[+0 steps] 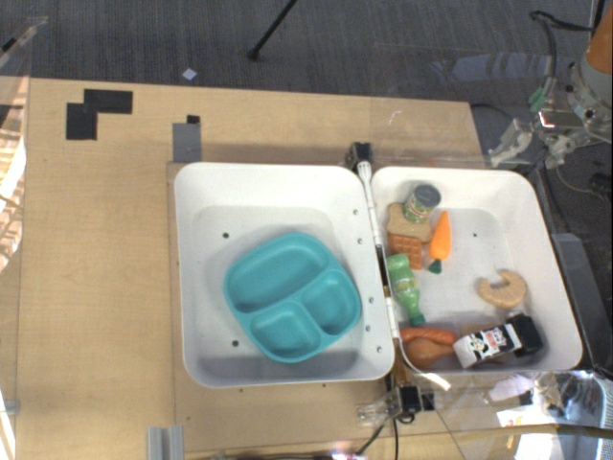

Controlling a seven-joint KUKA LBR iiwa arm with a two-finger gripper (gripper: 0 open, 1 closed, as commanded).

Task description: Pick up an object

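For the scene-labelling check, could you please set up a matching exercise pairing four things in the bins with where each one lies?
Things:
1. teal divided plate
2. carrot
3. green bottle
4. black and white carton

Places:
A. near front corner of the right bin, lying on its side
B. alone in the left bin
C. along the right bin's left wall, by the divider
D. upper middle of the right bin, beside the small jar

Pairs: 1-B, 2-D, 3-C, 4-A
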